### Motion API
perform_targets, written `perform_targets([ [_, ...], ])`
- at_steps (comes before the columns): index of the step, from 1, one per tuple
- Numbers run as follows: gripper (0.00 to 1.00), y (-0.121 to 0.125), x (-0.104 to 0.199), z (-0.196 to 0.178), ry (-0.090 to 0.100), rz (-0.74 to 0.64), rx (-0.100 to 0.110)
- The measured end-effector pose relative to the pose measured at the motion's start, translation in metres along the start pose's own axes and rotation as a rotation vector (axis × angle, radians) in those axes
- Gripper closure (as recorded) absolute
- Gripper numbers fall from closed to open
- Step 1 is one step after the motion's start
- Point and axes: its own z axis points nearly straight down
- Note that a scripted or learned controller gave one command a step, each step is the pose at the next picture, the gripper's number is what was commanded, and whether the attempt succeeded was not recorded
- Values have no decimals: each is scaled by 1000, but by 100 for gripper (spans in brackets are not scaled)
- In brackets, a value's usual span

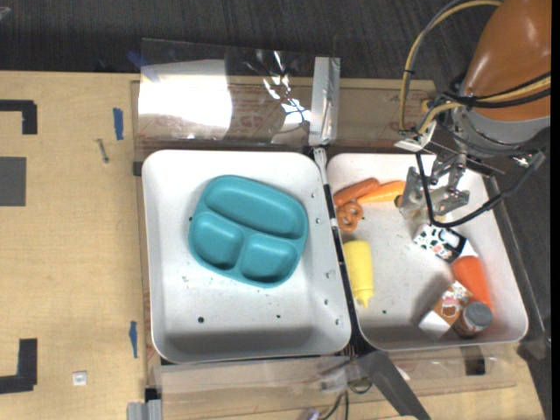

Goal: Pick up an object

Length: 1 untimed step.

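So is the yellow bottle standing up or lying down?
Lying down. The yellow bottle rests lengthwise on the right bin floor, against its left wall.

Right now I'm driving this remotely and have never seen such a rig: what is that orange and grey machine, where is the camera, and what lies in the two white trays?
It is one grey robot arm with an orange band, reaching in from the right. The single camera looks down at a slant from above the bench. Its metal two-finger hand hangs over the right shallow white bin; I see nothing between its fingers. That bin holds an orange carrot-like toy, a yellow plastic bottle, a small black-and-white patterned item, an orange bottle with a grey cap and a small printed packet. The left white bin holds a teal divided plastic plate.
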Motion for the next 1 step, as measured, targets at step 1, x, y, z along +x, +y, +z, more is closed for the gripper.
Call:
perform_targets([
  [1, 100, 5, 64, 120, 0, -145, -11],
])
